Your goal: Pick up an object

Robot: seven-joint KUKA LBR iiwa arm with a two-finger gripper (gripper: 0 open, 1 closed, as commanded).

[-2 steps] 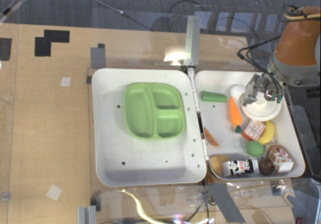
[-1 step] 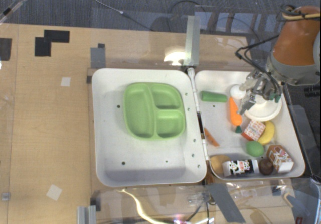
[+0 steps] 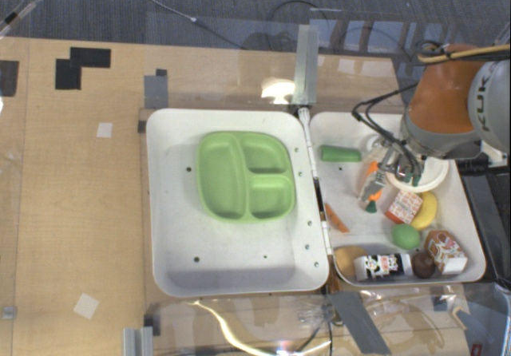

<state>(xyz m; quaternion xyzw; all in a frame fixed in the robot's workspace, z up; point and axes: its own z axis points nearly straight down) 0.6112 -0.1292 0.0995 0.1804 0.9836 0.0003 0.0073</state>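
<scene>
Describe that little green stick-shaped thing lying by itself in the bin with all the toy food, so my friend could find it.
Start at the right-hand shallow white bin, the one crowded with toy food. Look to its upper left part, close to the divider beside the bin holding the green sectioned plate. There lies a small flat green bar, set level and apart from the rest; unlike the round green lime-like ball lower down, it is long and straight.

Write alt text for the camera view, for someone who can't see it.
A grey and orange arm reaches from the right over the right bin, its gripper low among toy food: a carrot, banana, lime and bottle. The left bin holds a green divided plate.
</scene>
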